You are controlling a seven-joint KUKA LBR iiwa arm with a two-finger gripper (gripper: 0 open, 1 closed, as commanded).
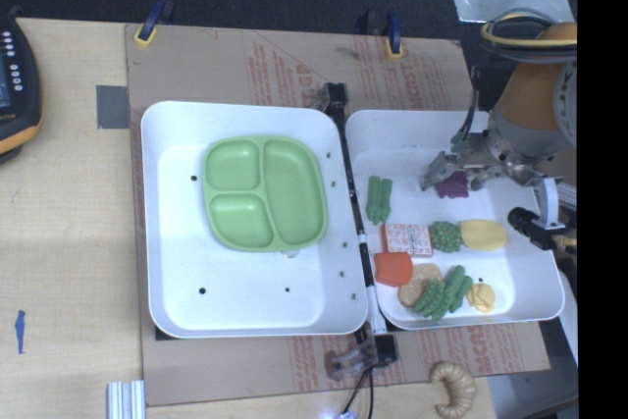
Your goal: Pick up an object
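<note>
Gripper (457,174) sits over purple object (452,185) in right bin (412,132).

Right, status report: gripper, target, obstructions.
Gripper low in right bin, over purple item; finger state unclear. No grasp visible. Yellow piece and green piece close by; green tray sits in left bin.

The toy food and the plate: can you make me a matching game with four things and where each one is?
Things:
1. green plate
2. purple toy
3. yellow lemon
4. croissant

Places:
A. on the bench, in front of the bins
B. in the left bin
C. right bin, by the broccoli
D. right bin, under the pincer

Pairs: 1-B, 2-D, 3-C, 4-A
</note>
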